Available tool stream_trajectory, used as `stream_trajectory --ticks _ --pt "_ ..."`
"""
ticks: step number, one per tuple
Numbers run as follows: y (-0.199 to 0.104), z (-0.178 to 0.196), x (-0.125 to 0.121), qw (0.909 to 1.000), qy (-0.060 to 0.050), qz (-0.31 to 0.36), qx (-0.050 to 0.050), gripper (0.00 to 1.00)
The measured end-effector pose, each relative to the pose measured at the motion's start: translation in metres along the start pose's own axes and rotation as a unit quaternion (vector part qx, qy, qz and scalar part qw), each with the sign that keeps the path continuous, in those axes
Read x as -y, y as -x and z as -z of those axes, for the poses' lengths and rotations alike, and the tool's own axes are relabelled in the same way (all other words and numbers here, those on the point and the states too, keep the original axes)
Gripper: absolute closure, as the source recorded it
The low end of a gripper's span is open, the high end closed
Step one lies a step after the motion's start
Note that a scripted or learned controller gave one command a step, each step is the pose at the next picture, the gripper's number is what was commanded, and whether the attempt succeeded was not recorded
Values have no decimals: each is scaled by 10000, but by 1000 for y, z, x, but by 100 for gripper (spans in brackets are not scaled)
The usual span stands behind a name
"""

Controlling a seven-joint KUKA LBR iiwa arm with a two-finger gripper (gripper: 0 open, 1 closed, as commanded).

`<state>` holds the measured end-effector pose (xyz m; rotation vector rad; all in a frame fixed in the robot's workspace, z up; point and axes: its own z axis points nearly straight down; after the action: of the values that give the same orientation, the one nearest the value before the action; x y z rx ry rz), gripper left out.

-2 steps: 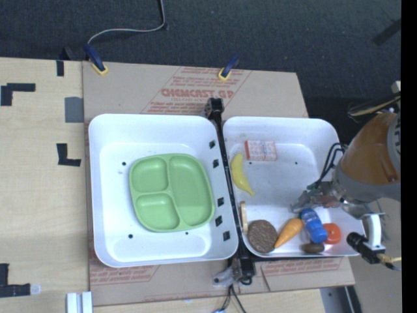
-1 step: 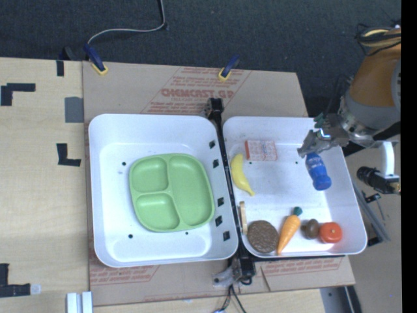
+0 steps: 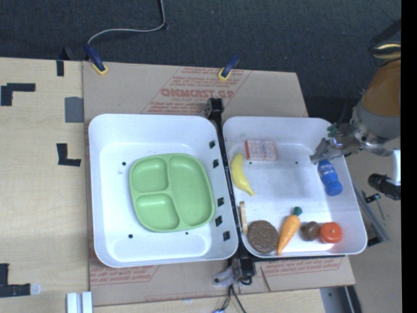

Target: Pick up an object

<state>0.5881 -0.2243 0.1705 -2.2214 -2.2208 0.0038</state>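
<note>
Blue bottle [image 3: 330, 178] is lying just under my fingers [image 3: 324, 150]; I am lining up over its middle, though whether they're spread I cannot tell.

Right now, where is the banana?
The banana lies in the right bin, close to its left wall, below and left of the small pink box and above the brown cookie.
</note>
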Motion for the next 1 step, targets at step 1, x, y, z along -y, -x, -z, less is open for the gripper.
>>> stream_trajectory --ticks 1 --pt "-26 -43 -71 10000 1 12 -8 0"
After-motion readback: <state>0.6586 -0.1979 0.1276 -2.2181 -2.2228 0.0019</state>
